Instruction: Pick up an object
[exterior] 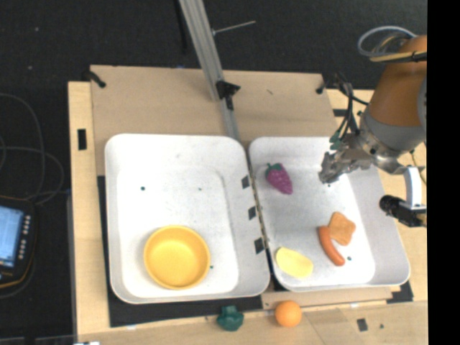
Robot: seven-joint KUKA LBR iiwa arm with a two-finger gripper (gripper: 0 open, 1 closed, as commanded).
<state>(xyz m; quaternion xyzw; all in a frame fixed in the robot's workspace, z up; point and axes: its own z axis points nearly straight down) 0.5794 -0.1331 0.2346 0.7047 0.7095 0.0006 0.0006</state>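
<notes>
My gripper (329, 175) hangs over the right bin (374, 192), near its upper middle, with nothing visible between its fingers. A purple grape bunch (279, 178) lies to its left in the same bin. An orange wedge (342, 228) and an orange-red carrot (330, 247) lie below the gripper. A pale yellow piece (294, 262) rests at the bin's lower left. A yellow bowl (177, 256) sits in the left bin (172, 171).
An orange ball (288, 313) and a small green object (230, 318) lie on the bench in front of the bins. A grey metal rail (208, 49) slants down from the top to the gap between the bins. A black-screened device (13, 239) stands at the far left.
</notes>
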